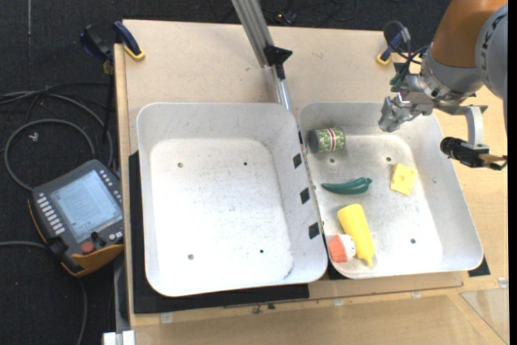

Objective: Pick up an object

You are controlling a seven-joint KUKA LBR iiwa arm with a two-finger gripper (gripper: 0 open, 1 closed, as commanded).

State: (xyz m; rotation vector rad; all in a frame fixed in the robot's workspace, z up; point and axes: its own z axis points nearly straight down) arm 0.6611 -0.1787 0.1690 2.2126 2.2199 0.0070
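Yellow bottle [357,232] lies lengthwise (red cap nearest).

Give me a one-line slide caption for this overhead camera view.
Gripper over the right bin's far edge; can, green pepper, yellow block and bottle lie inside.

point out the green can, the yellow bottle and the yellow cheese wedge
green can [329,140], camera view, on its patterned side
yellow bottle [356,231], camera view, middle of its body
yellow cheese wedge [403,179], camera view, centre of its top face

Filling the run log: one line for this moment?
gripper above right bin far edge | nothing seen held | can, pepper, bottle in bin
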